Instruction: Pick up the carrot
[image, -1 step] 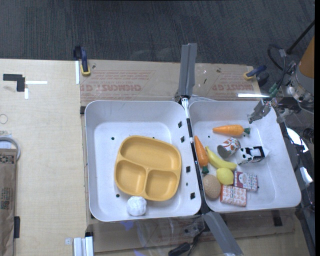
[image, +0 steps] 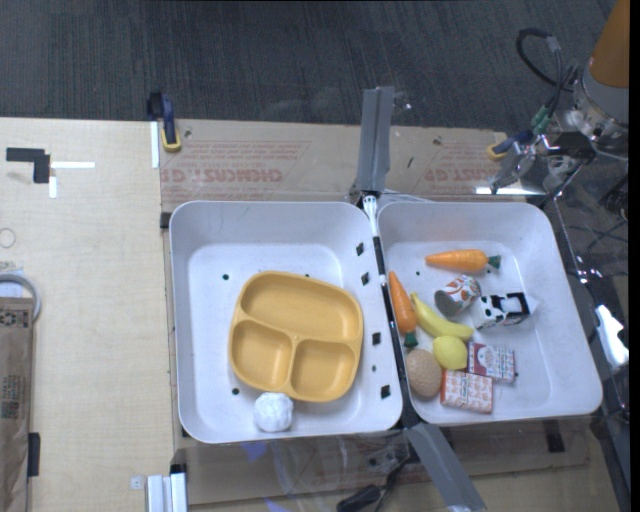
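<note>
Two white bins (image: 190, 330) sit side by side. The left bin holds one yellow tray (image: 297, 335) and one white ball (image: 273, 411). The right bin (image: 560, 300) holds two carrots (image: 460, 260), one banana (image: 440, 320), one lemon (image: 450, 352), one potato (image: 423, 373), one cup (image: 457, 295), one toy cow (image: 500, 310) and two small cartons (image: 468, 391).

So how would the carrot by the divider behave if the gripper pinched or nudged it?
The carrot looks like a stiff, light toy. Its tapered, rounded body would probably roll or pivot if nudged. It leans on the bin wall beside the banana, so pinching looks tight.

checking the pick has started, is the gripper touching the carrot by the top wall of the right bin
Apart. The camera view shows the gripper above the right bin's far rim, with bare white floor separating it from the carrot.
</note>
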